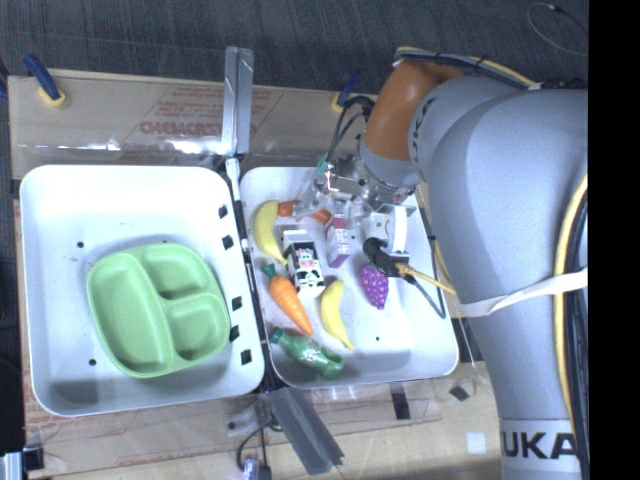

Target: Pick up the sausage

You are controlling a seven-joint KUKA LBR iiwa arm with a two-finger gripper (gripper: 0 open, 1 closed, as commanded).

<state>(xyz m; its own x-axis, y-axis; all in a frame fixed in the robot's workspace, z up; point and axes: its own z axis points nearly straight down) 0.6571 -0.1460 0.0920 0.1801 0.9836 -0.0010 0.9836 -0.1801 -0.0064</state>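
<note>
Grey arm (500, 218), hand (335, 203) over sausage (300, 209)

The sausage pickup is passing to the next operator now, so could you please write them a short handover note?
Gripper: low over the back of the right bin; whether it holds anything cannot be told.
Sausage: a small orange-red piece beside the gripper, partly hidden, between the back banana and the gripper.
Done: arm brought to the sausage.
Left: confirm the grasp and lift.

Both bins (50, 268) look like smooth white plastic with a soft sheen. The green tray (160, 313) is matt plastic. The bench (120, 108) looks like bare wood. The arm's casing (510, 208) is glossy.
</note>
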